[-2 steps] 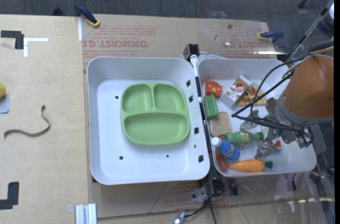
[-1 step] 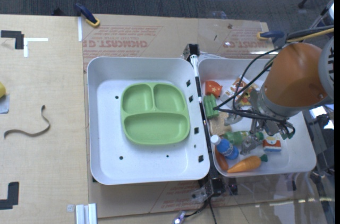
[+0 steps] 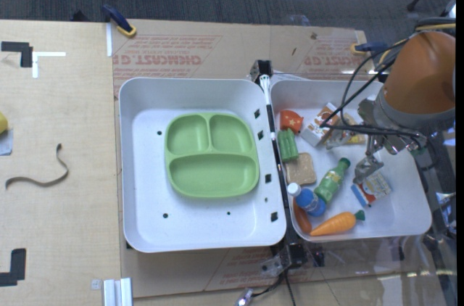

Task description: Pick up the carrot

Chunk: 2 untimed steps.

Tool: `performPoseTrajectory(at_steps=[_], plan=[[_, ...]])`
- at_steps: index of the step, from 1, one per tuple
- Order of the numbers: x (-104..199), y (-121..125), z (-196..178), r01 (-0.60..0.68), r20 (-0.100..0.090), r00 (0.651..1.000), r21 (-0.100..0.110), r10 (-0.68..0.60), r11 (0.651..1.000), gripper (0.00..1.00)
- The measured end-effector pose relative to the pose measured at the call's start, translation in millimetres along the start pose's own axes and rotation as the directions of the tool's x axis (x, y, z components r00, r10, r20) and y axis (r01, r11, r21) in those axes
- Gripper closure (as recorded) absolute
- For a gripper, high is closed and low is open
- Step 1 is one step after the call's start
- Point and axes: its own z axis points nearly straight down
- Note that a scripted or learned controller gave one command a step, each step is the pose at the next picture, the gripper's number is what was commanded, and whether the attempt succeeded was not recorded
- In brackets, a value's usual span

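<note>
Reaches in from three o'clock: grey arm with orange band, wrist angled toward nine o'clock, gripper pointing down toward six o'clock, finger state unclear.

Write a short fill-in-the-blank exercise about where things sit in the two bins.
1. The orange plastic carrot lies in the ____ white bin.
2. The light green divided plate has ____ compartments.
3. The green plastic bottle lies between the carrot and the ____ slice of toast.
4. The end effector hangs above the right bin, and the carrot lies ____ it, nearer the bin's front wall.

Missing words: right; three; brown; apart from
</note>
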Motion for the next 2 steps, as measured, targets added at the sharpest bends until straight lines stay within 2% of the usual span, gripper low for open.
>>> performPoseTrajectory(at_steps=[1, 2], plan=[[-34.0, 61.8, -0.5, -0.039, -0.001, 0.999, -0.001, 0.039, 0.999, 0.00], [-71.6, -32.8, -1.0, 0.073, 0.003, 0.997, 0.000, -0.073, 0.997, 0.00]])
